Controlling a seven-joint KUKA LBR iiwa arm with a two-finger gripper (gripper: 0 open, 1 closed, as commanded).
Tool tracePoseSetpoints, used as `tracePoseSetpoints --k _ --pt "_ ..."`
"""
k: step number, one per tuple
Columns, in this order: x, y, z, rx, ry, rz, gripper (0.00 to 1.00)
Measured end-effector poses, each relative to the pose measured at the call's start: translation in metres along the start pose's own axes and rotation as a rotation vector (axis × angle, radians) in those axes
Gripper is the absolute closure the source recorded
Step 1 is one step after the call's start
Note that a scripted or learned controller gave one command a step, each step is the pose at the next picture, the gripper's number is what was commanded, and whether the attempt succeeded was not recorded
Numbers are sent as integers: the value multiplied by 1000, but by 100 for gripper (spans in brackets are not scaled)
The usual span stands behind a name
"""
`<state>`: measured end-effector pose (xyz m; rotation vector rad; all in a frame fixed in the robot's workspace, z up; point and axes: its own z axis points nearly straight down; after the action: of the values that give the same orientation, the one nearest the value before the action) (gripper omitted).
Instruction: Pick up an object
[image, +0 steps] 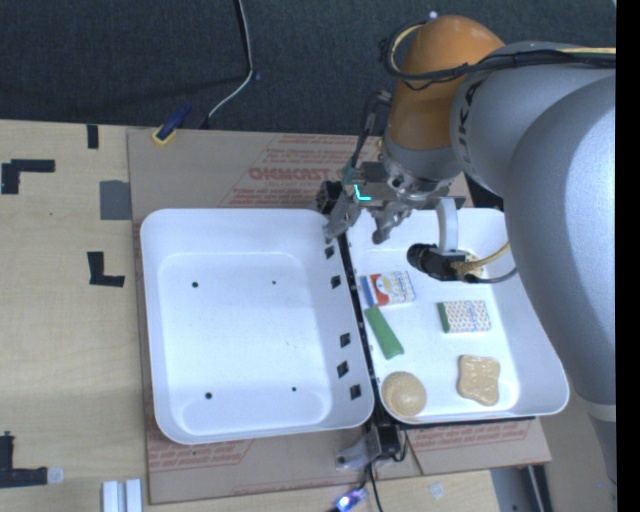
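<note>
My gripper (361, 224) hangs over the far left corner of the right bin (530, 345), close to the wall between the two bins. Its fingers (383, 228) are spread, so it is open with nothing between them. Just below it lies a small red, white and blue box (388, 289). A green stick (383, 332) lies nearer still, along the bin's left wall. To the right is a small patterned pad with a green edge (465, 316). At the front sit a round tan object (404, 393) and a lumpy tan piece (479, 380).
The left bin (155, 300) stands beside the right one, joined along a wall with black clips (345, 340). Both rest on a cardboard sheet (250, 170). The big grey arm (560, 150) covers the right side.
</note>
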<state>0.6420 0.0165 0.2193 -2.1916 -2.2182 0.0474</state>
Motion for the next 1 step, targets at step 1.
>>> tracePoseSetpoints --k 1 --pt "0 0 0 0 0 0 0"
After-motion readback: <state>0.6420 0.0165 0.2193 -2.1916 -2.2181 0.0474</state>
